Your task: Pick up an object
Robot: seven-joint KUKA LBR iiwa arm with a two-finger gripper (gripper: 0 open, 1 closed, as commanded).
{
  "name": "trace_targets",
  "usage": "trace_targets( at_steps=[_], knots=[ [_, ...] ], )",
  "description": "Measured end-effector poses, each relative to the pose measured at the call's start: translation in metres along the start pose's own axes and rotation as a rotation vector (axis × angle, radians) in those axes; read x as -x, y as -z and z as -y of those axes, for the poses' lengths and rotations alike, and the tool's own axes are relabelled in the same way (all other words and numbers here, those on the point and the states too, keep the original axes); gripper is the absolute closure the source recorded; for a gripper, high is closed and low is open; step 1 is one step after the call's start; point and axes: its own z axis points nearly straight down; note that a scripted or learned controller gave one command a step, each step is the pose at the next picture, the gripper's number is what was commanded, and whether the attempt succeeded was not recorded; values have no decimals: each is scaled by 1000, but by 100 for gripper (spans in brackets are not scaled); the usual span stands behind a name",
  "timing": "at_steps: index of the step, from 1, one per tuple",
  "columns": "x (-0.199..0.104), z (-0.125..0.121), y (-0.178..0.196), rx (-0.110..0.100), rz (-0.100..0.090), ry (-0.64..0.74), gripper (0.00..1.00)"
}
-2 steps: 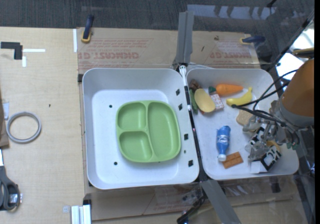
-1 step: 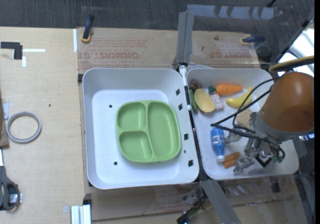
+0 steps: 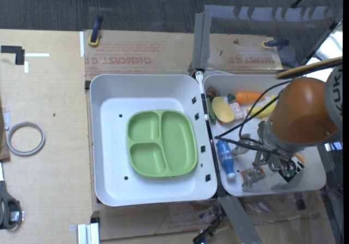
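The right bin [image 3: 313, 183] holds several small things. A blue bottle [image 3: 224, 157] lies along its left wall, with a yellow rounded piece [image 3: 222, 109] and an orange carrot [image 3: 248, 97] at the back. My gripper [image 3: 252, 176] hangs low over the front of this bin, just right of the blue bottle, and the orange-banded wrist [image 3: 302, 112] rises above it. Nothing shows held in it. A small dark, green and yellow item [image 3: 293, 168] lies to the gripper's right, partly hidden by the arm.
The left bin [image 3: 103, 145] holds a green divided plate [image 3: 162, 142]. A grey tape ring [image 3: 24, 138] and scissors [image 3: 8, 211] lie on the wooden bench at far left. Blue clamps [image 3: 96, 29] hold cardboard behind the bins.
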Motion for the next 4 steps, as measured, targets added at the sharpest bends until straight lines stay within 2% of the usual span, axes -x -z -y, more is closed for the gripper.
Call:
trace_targets(
  at_steps=[1,2,3,4],
  knots=[
    [115,66,1,-2,3,25,0],
    [153,28,1,-1,4,-19,0],
    [156,29,16,-3,16,-21,100],
    [168,105,223,-2,6,224,100]
  ],
)
